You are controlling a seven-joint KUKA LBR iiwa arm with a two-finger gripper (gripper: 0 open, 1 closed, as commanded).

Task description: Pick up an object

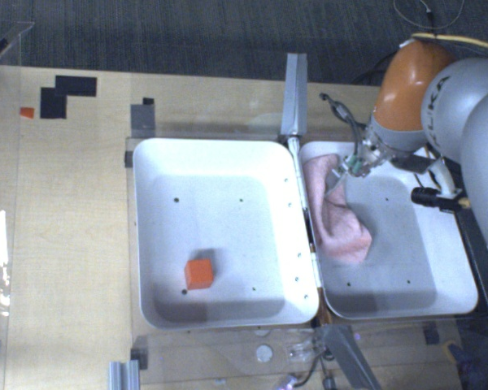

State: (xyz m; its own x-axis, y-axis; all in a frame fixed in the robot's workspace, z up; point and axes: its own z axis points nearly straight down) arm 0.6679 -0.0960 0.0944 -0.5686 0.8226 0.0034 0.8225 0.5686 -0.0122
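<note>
pink, soft crumpled cloth [335,216] lies along the left wall of the right shallow white bin [407,299], its long axis running from the far rim toward the near side. the end effector [351,166] sits at the cloth's far end, seemingly touching it; whether it is released or clenched i cannot tell. a small orange block [199,274] rests in the left white bin [220,161], well apart. no readable writing.

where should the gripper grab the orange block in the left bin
Grip the orange block across two opposite side faces, coming straight down from above. It sits flat on the left bin floor, apart from the walls, with open room on every side.
</note>
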